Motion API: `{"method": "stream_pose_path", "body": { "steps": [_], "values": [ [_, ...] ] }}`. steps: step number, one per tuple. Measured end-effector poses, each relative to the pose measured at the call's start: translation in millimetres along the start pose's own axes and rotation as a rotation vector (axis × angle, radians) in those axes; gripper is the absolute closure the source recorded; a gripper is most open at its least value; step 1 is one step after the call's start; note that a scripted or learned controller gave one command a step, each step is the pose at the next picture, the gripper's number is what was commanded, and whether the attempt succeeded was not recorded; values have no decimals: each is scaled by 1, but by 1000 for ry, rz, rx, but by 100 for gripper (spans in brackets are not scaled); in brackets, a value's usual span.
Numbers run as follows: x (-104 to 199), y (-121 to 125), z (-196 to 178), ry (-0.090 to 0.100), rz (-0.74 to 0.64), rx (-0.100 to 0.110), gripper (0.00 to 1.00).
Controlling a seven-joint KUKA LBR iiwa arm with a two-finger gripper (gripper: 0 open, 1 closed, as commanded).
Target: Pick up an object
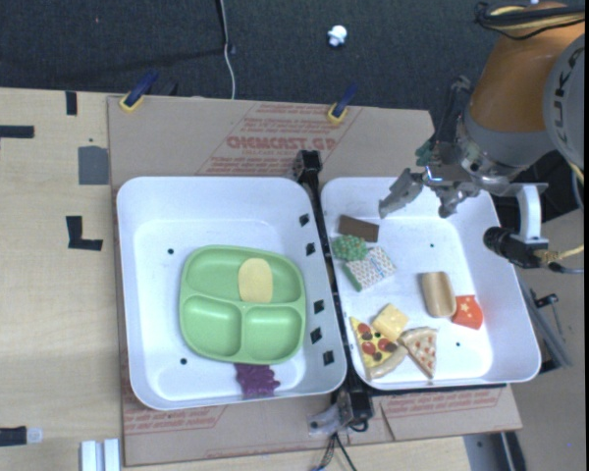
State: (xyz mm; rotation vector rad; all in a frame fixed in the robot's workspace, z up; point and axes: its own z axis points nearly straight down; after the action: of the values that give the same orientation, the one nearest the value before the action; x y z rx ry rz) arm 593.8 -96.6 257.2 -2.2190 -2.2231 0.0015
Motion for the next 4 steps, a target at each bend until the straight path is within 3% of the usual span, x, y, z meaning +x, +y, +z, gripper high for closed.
{"method": "stream_pose_path", "body": {
  "steps": [1,2,3,4],
  "values": [
    [24,54,77,0,-2,2,0],
    [-3,41,178,0,3,2,0],
    [1,74,173,-4,-2,7,0],
    [-5,48,173,0,1,3,0]
  ]
}}
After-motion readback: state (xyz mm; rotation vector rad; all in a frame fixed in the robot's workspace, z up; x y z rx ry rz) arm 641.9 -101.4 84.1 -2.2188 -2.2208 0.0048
